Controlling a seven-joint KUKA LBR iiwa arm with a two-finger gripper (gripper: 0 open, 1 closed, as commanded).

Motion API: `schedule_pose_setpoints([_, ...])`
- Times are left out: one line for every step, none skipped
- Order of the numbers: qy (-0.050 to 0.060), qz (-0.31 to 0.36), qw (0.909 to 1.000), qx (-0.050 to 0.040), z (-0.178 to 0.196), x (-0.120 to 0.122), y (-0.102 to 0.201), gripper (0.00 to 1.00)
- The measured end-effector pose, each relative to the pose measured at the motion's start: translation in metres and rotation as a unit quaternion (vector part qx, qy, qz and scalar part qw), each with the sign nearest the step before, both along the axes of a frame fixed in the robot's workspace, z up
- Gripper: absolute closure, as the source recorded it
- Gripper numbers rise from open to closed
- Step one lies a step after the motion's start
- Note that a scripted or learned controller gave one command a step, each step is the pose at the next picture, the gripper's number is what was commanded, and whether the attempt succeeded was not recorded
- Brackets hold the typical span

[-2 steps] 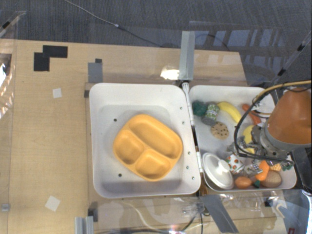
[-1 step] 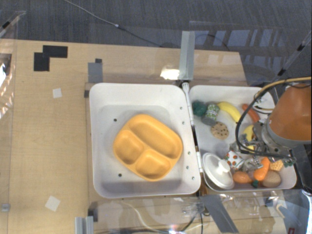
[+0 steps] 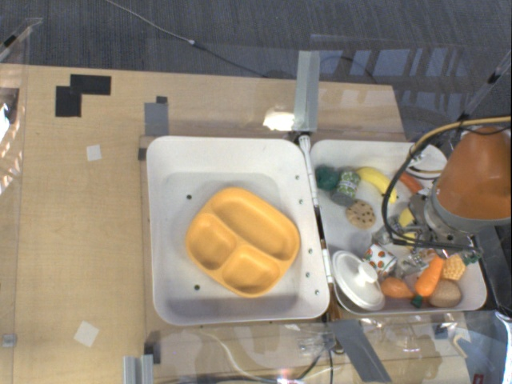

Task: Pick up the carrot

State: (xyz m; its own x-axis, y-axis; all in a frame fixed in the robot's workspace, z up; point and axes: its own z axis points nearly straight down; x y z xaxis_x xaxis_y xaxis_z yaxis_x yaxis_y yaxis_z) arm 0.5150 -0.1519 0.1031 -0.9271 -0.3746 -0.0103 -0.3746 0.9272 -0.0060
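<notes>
The carrot (image 3: 430, 276) is orange with a green stub at its lower end. It lies tilted in the near right corner of the right bin (image 3: 336, 157), between an orange round piece (image 3: 396, 288) and a brown potato-like piece (image 3: 446, 294). My gripper (image 3: 422, 254) hangs under the orange-banded wrist (image 3: 478, 174), just above the carrot's upper end. The wrist and cables hide much of the gripper, and I see nothing clearly held in it.
The right bin also holds a white lid (image 3: 357, 282), a die (image 3: 380, 257), a cookie (image 3: 362, 213), a banana (image 3: 374, 180), a green item (image 3: 328, 177) and a waffle-like piece (image 3: 454, 267). A yellow divided plate (image 3: 242, 240) lies in the left bin (image 3: 168, 214).
</notes>
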Motion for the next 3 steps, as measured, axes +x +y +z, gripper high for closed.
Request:
schedule_pose_setpoints([0.001, 0.000, 1.0000, 0.0002, 0.000, 0.000, 0.000, 0.00])
schedule_pose_setpoints([-0.007, -0.011, 0.9999, -0.0012, -0.012, -0.011, 0.006, 0.00])
schedule_pose_setpoints([-0.001, -0.036, 0.9994, -0.0006, 0.025, -0.012, -0.038, 0.00])
